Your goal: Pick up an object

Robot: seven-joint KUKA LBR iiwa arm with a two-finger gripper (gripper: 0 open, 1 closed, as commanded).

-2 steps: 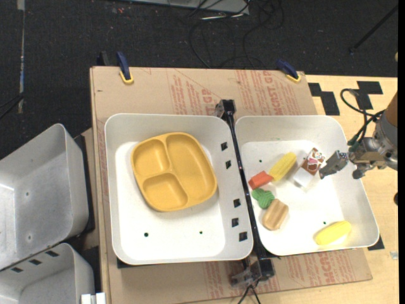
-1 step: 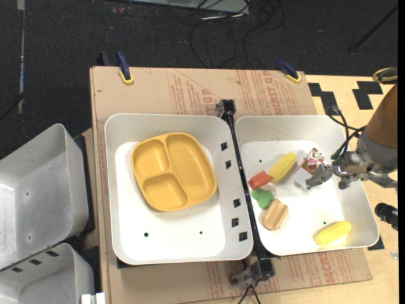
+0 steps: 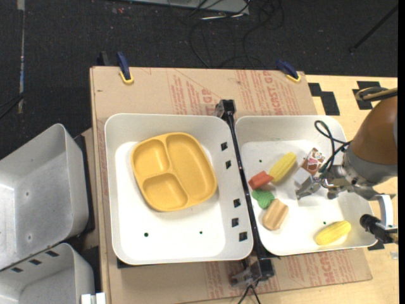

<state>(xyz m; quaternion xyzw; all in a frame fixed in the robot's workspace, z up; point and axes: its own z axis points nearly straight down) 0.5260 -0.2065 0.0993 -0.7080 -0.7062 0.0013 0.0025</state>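
Several toys just left of the end effector.

The two bins are white. The tray is yellow-orange. The two corn cobs are yellow, the block is red-orange, the toy green, the bun tan. The board is brown with red print.
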